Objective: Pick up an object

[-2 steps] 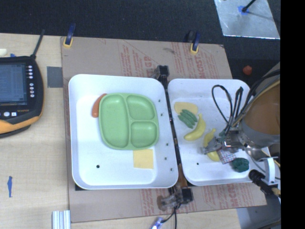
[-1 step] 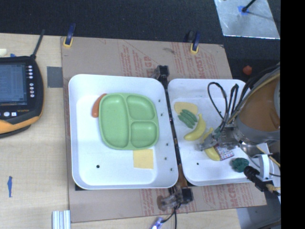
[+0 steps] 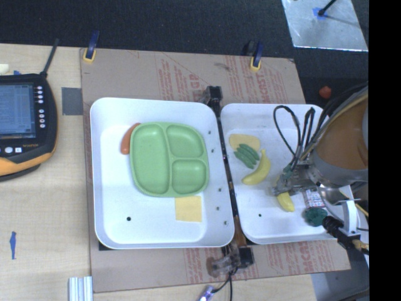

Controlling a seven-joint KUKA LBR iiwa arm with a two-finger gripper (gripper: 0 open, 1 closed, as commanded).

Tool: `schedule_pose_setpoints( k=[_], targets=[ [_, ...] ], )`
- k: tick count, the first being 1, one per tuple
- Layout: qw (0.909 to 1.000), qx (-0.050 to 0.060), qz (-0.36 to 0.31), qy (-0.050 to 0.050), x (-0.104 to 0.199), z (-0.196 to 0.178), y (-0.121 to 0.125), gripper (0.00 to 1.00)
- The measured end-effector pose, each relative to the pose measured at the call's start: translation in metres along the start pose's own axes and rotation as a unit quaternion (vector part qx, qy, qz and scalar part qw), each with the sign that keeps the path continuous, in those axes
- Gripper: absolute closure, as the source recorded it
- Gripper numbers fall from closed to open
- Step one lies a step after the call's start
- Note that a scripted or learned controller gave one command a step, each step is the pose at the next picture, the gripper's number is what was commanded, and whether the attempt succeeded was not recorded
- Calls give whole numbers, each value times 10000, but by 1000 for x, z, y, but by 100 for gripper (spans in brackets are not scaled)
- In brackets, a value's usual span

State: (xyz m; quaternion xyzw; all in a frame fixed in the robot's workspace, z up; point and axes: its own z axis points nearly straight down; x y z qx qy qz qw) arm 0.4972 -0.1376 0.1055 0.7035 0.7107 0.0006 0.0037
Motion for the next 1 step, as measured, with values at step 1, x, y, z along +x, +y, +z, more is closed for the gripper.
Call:
schedule_pose_setpoints(
  k=[1],
  targets=[
    [10000,41,25,30,88,-87,25,100]
  ],
)
